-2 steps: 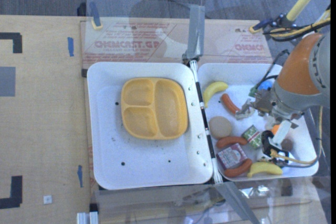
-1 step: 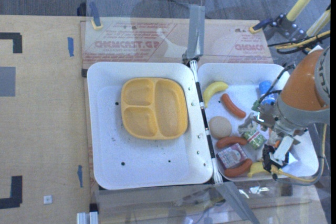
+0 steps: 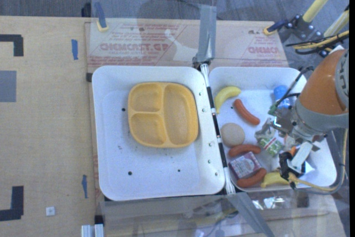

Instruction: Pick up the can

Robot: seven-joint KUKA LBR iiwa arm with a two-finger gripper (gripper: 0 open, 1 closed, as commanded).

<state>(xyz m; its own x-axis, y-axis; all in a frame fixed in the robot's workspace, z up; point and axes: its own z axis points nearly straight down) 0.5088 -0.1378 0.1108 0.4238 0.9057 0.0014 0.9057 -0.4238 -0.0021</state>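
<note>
The can [image 3: 244, 164], small with a red and white label, lies on its side in the near part of the right bin [image 3: 250, 76], between two red sausages. My gripper [image 3: 270, 138] hangs over the right bin's middle, up and to the right of the can and apart from it. The grey wrist and orange band [image 3: 324, 91] cover the bin's right side. A small green and white thing [image 3: 273, 146] sits right at the fingertips; whether it is between them is unclear.
The right bin also holds a banana [image 3: 226, 94], a sausage [image 3: 247, 111], a beige ball [image 3: 232, 134], two more sausages [image 3: 242, 150] [image 3: 251, 178], a second banana [image 3: 275, 178] and a blue object [image 3: 280, 91]. A yellow divided plate [image 3: 163, 114] lies in the left bin [image 3: 111, 175].
</note>
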